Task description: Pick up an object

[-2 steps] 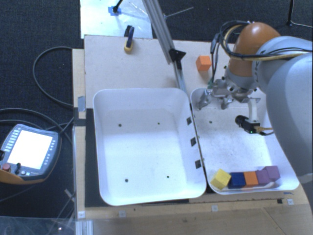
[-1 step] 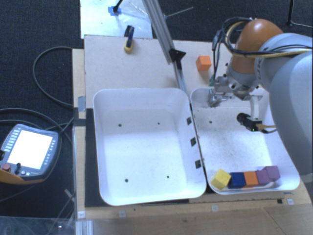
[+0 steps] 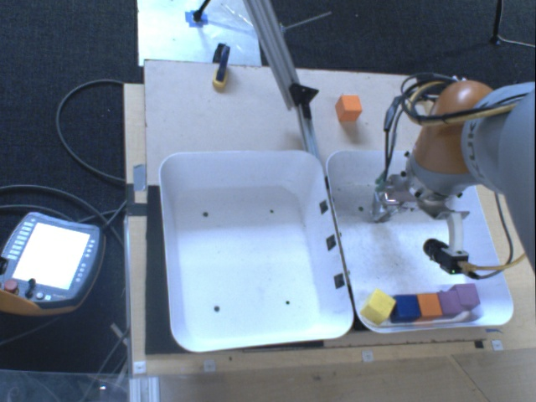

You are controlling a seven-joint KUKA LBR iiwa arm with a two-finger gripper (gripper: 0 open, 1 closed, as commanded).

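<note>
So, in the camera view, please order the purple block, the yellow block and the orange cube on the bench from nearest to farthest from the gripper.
From the gripper:
1. Yellow block, right bin's near-left corner.
2. Orange cube, on the bench beyond the bins; too close to the yellow block to call.
3. Purple block, row's right end.

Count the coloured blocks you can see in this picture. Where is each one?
5. Yellow, blue, orange and purple line the right bin's near edge; another orange block sits on the bench.

- My gripper [image 3: 383, 210] hangs over the right bin [image 3: 356, 249], upper part.
- Four blocks [image 3: 419, 306] sit in a row along that bin's lower edge.
- The left bin [image 3: 243, 241] lies beside it, touching.
- One block [image 3: 348, 107] rests on the bench [image 3: 251, 107] above the right bin.
</note>
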